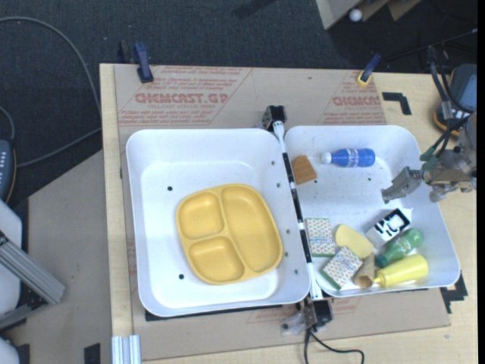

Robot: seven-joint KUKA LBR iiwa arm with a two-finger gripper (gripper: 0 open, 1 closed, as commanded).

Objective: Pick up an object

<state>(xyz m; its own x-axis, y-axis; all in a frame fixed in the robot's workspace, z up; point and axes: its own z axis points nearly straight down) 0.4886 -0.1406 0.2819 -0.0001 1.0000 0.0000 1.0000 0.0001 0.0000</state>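
Observation:
The right bin holds a blue bottle lying on its side at the back and a small brown block by the divider. A heap sits at its front: a black-and-white box, a green bottle, a yellow bottle, a pale yellow piece and two patterned packets. My gripper hangs over the right side of this bin, just behind the black-and-white box. Its fingers are spread apart with nothing between them.
In the left bin lies a yellow divided plate. A black clamp sits at the back where the bins meet. Bare white floor lies between the blue bottle and the front heap.

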